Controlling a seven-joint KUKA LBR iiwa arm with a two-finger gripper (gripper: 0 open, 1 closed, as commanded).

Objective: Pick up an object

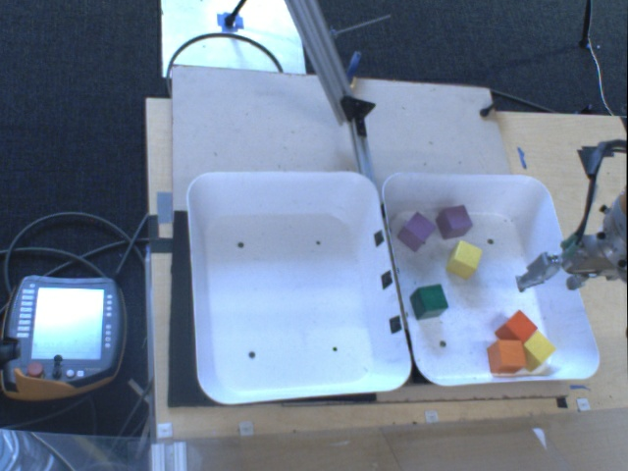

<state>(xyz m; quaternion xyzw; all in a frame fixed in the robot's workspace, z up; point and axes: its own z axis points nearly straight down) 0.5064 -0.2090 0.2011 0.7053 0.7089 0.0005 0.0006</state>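
The right bin (569, 356) holds several small blocks. Two purple cubes (416, 231) (453, 221) lie near its far left, with a yellow cube (464, 259) just below them and a green cube (429, 301) by the left wall. Two orange blocks (506, 355) and a second yellow block (539, 348) cluster at the near right. My gripper (552, 277) hangs over the bin's right side, above that cluster and right of the first yellow cube. It is open, with nothing between its fingers.
The left bin (211, 263) sits beside the right one, their rims touching. A slanted metal pole (319, 42) crosses the back of the bench. A teach pendant (64, 337) with cables lies on the floor at the left.
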